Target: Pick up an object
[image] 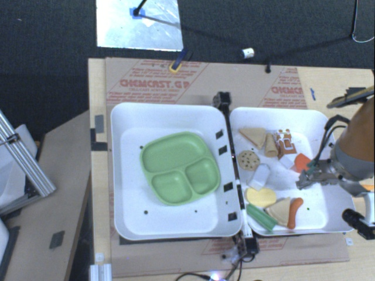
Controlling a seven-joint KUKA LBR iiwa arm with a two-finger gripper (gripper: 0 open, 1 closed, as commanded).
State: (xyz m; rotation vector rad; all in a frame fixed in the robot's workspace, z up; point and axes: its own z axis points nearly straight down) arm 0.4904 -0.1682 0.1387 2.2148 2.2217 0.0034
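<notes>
The right bin (316, 120) holds several toy foods: a tan wedge (253, 136), a cone (270, 146), a brown and white box (285, 142), an orange piece (302, 161), a round cookie (249, 159), a pale block (259, 173), a yellow piece (261, 196), a bread slice (280, 211), an orange sausage (295, 211) and a green stick (261, 218). My gripper (306, 179) hangs low over the right part of this bin, just below the orange piece and above the sausage. It is dark and small in the view, and I see nothing held in it.
The left bin (126, 157) carries a green divided plate (179, 167). A black divider (229, 157) runs between the bins. The arm's body (357, 145) covers the right bin's right wall. A cardboard sheet (152, 81) lies under both bins.
</notes>
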